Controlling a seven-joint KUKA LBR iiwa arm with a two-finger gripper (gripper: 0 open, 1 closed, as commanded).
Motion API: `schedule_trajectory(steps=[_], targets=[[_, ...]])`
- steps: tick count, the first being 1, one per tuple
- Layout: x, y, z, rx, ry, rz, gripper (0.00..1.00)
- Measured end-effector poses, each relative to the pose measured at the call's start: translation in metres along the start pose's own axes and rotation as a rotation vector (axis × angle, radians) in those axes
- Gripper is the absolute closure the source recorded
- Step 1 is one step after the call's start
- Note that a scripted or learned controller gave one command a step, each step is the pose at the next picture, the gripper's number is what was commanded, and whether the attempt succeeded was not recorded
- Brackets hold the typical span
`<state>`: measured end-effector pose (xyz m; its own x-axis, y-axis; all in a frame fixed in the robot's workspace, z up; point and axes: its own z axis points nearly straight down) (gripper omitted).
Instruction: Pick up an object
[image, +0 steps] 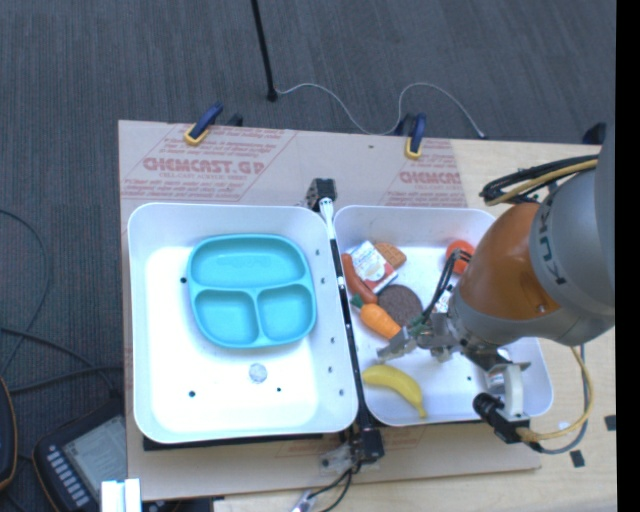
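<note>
The gripper (402, 343) hangs low in the right bin (537, 400), its fingers spread and holding nothing — their tips sit between a toy carrot (379, 319) and a toy banana (395, 386) near the front wall. A brown disc (399, 300) lies just behind. The left bin (165, 400) holds a blue divided plate (251, 290) (three compartments).
</note>
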<state>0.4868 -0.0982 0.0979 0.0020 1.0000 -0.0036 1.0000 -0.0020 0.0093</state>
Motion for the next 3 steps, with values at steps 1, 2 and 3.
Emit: schedule_trajectory(steps=[1, 2, 3], targets=[[0.000, -0.002, 0.010, 0.004, 0.001, -0.001, 0.00], [0.001, -0.002, 0.010, 0.003, 0.000, 0.000, 0.00], [0.001, 0.000, -0.001, 0.000, 0.000, 0.000, 1.00]])
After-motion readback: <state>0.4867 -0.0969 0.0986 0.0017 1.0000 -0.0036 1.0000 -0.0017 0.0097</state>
